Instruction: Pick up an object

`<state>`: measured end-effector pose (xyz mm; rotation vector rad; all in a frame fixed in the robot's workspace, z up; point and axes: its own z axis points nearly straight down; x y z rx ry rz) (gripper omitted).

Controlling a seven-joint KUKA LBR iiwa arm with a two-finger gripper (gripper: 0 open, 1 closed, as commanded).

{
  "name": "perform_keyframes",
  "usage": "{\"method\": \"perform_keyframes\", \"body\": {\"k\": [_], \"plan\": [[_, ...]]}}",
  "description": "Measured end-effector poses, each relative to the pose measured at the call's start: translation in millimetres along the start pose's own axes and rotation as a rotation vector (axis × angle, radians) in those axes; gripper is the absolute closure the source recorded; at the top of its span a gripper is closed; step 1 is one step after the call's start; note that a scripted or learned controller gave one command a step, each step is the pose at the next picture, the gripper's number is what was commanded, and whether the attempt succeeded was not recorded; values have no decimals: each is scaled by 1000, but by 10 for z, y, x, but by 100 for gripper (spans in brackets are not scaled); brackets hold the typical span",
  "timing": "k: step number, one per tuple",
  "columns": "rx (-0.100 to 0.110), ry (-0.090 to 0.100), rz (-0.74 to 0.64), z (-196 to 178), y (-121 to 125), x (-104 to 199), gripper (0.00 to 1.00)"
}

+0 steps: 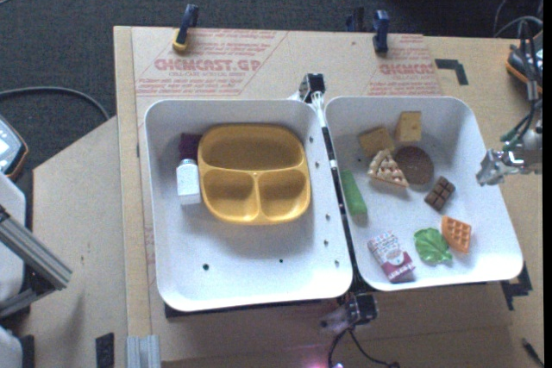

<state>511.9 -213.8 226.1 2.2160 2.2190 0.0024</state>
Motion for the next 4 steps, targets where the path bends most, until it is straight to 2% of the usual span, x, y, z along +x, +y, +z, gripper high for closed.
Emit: {"method": "perform_keyframes", "body": {"k": [2,3,4], "plan": [[1,4,-5,-117,310,1034,100],[7,6,-5,-104,262,1533,100],[9,4,-1,10,265,1771,100]]}}
